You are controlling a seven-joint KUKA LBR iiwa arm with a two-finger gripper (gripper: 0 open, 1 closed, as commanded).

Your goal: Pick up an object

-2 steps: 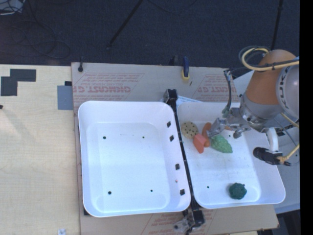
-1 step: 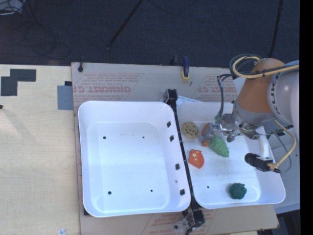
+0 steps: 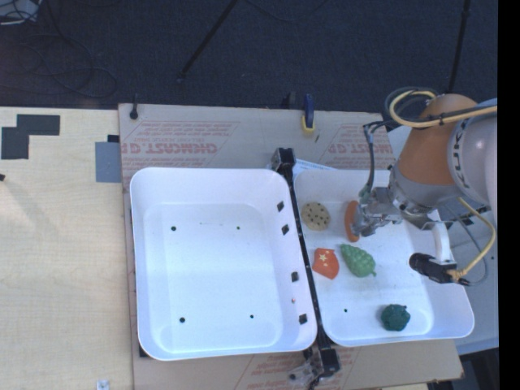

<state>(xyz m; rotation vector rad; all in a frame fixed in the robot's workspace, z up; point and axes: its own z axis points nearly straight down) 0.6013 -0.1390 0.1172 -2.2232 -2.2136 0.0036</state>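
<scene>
Orange object [image 3: 351,220] lies in the right bin [image 3: 455,319], touching or just beside the lowered gripper [image 3: 363,222]. Gripper state cannot be determined; a grasp appears unconfirmed. Lifting remains.

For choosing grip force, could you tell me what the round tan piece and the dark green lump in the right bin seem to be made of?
Round tan piece: looks like hard matte plastic, a flat disc dotted with dark holes. Dark green lump: bumpy, dull surface, possibly soft rubber or foam; the view is too coarse to be sure.
</scene>
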